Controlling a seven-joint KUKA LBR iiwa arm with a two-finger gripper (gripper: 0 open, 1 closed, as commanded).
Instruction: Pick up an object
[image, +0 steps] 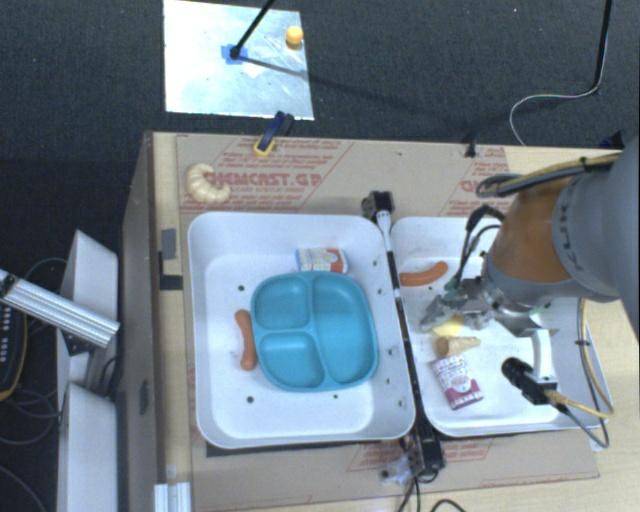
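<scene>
In the right bin (560, 415) my gripper (447, 312) reaches down from the right, its metal fingers low over a pale yellow piece of food (455, 335). Whether anything sits between the fingers is hidden. A hot dog sausage (423, 273) lies at the bin's far left, just above the gripper. A small red and white packet (458, 382) lies nearer the front, below the yellow food.
The left bin (215, 300) holds a blue divided plate (313, 331), a sausage (245, 340) to its left and a small carton (321, 260) behind it. A divider rail (395, 300) separates the bins. A pale curled object (207, 181) lies on the cardboard behind.
</scene>
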